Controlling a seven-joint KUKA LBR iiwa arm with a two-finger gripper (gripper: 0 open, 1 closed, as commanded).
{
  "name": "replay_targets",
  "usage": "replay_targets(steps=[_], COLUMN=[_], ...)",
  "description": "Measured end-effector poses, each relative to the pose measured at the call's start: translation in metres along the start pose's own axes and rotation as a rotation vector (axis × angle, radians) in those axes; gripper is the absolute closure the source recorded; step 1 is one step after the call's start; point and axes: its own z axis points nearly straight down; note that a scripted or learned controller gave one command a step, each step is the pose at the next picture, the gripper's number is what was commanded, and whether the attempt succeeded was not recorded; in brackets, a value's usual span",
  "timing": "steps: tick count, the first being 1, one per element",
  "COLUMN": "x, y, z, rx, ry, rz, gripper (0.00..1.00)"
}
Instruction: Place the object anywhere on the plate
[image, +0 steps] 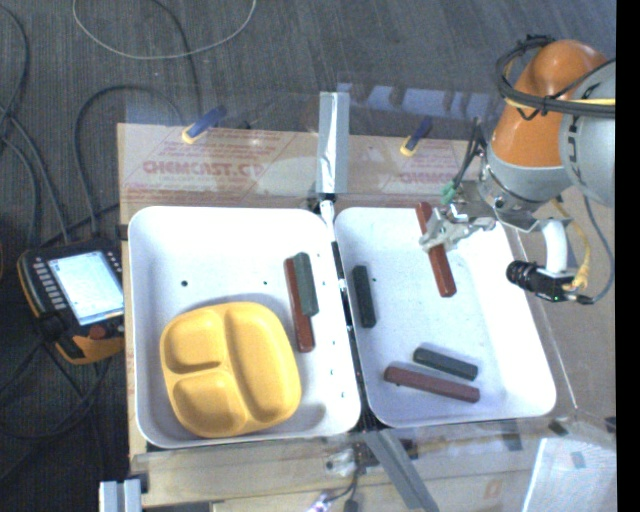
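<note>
currently, item one: reddish-brown bar (438, 255), lying in the upper part of the right bin (520, 400), under the gripper (447, 228), which hangs just over its upper end; i cannot tell how its jaws stand. item two: yellow plate (231, 368), three compartments, in the left bin (150, 250), well apart. others: two dark bars and two more reddish ones. i judge the grasp should take the bar across its narrow width, then lift clear of the bin walls.
</note>
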Motion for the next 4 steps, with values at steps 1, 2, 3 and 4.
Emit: replay_targets(steps=[1, 2, 3, 4], x=[0.067, 0.124, 0.211, 0.279], y=[-0.022, -0.085, -0.090, -0.107], z=[0.003, 0.012, 0.029, 0.042], rx=[0.000, 0.002, 0.003, 0.002], ry=[0.002, 0.003, 0.003, 0.003], rz=[-0.108, -0.092, -0.188, -0.346], gripper=[1.00, 1.00, 1.00, 1.00])
